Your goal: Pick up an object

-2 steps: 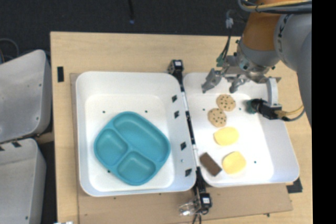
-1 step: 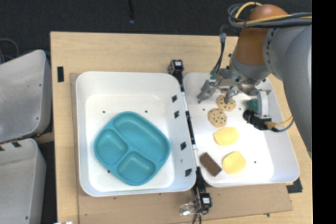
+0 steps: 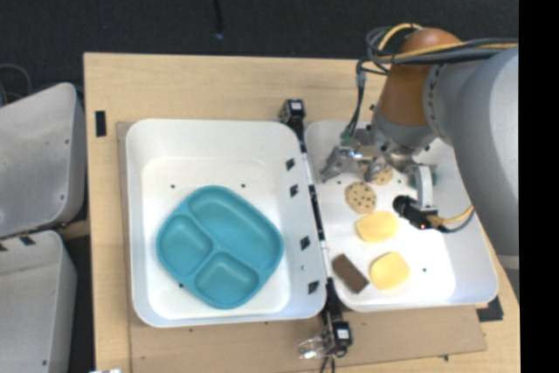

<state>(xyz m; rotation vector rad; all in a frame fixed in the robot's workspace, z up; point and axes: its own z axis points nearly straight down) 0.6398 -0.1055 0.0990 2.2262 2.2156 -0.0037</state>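
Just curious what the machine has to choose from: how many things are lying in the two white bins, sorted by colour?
Teal: 1, the divided plate in the left bin.
Yellow: 2, a round piece and another nearer the front, in the right bin.
Tan with dark chips: 2, one cookie and a second partly under the pincer.
Brown: 1, a bar.
Total: 6

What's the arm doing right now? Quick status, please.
Gripper low over right bin, holding nothing seen. Cookie just below it, free. Two yellow pieces and brown bar nearby.

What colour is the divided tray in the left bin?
Teal blue; the divided tray lies in the left bin, shown clearly in the camera view.
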